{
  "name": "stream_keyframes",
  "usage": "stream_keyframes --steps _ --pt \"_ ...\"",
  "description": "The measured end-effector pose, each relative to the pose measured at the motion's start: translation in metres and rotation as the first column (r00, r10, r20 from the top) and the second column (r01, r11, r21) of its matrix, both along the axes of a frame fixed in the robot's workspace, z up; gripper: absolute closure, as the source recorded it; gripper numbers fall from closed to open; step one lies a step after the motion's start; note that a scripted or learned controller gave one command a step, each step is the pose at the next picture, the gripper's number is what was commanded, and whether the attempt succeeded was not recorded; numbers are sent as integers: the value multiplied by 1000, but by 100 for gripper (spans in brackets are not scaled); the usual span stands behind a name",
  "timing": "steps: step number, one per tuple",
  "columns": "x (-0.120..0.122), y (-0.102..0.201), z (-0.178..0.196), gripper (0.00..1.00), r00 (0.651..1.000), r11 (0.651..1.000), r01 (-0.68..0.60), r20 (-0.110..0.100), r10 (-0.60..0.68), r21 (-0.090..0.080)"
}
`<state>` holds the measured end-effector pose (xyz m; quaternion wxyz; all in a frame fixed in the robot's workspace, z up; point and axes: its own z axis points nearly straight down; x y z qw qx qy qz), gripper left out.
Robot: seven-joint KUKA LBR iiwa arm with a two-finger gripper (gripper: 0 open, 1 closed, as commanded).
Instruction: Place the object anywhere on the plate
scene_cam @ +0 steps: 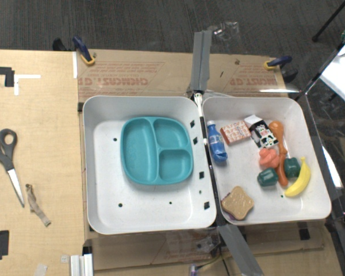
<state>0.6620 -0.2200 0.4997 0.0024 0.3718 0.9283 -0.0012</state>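
**Teal plate in left bin, toys in right bin**

Scissors [6, 154] lie on the table [40, 108], well left of both bins. In the left bin [103, 188] the teal plate [157, 150] rests flat, its three compartments facing up. Across the divider, the right bin [313, 203] holds every toy: a blue bottle [216, 144] against its left wall, a toast slice [237, 203] near the front corner, a pink box [235, 131], a carrot [279, 148], a green pepper [267, 177] and a banana [299, 179] farthest right.

Cardboard sheet [161, 73], upper centre of frame: red print, upside down, unreadable.
Small red box [235, 132], right bin: label too small to read.
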Motion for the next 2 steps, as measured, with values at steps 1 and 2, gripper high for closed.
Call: stream_keyframes --steps 1,2 --pt "2 1 8 100 1000 1000 -5 1 5 -2" --pt "4 3 16 100 1000 1000 -9 2 9 -4"
